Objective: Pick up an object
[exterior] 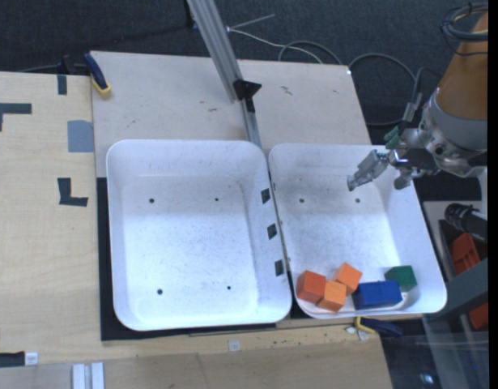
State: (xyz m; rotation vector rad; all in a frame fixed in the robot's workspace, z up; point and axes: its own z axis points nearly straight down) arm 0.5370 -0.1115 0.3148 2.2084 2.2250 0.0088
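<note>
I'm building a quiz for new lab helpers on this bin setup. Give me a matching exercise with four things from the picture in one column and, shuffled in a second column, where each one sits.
Things:
1. blue block
2. green block
3. pincer
4. blue and yellow clamp

Places:
A. above the far right part of the right bin
B. near the far left corner of the grey board
C. along the right bin's near edge, just right of the orange blocks
D. near right corner of the right bin, just behind the blue one

Pairs: 1-C, 2-D, 3-A, 4-B
</note>
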